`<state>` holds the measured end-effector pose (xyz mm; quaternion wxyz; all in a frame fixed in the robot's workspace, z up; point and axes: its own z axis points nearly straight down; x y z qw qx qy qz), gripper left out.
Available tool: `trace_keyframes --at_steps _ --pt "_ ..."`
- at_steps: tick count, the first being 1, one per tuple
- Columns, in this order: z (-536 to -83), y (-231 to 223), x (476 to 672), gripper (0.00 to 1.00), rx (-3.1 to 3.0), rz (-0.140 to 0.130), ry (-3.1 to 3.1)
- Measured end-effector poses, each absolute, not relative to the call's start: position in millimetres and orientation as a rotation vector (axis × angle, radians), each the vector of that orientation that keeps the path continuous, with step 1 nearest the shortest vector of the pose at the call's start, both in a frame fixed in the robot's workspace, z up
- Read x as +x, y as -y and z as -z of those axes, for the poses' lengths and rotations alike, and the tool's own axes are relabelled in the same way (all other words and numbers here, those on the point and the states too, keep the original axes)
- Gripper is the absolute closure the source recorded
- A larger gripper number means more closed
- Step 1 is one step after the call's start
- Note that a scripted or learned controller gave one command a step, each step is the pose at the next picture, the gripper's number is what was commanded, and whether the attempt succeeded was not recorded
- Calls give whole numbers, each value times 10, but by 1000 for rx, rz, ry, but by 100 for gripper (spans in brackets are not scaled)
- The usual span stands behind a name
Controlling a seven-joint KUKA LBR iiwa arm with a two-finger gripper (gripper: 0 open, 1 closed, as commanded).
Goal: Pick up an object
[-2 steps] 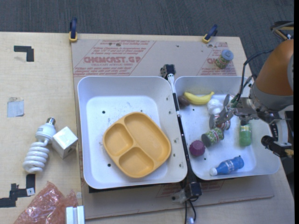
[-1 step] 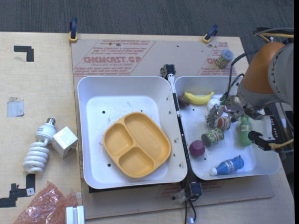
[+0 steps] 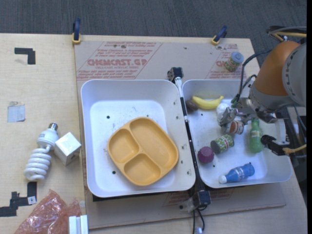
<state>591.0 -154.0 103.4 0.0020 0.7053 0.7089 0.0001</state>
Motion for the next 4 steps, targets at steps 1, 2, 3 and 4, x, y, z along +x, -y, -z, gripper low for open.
trace_keyframes --at_steps 1,2,3,4 --pt "-2096 1072 6155 100 2218 1 -2223" --pt "-2597 539 5943 100 2218 1 -2223" --pt "-2590 -5 5606 100 2219 2 -2224" --pt "-2689 -82 6027 100 2219 2 -2223"
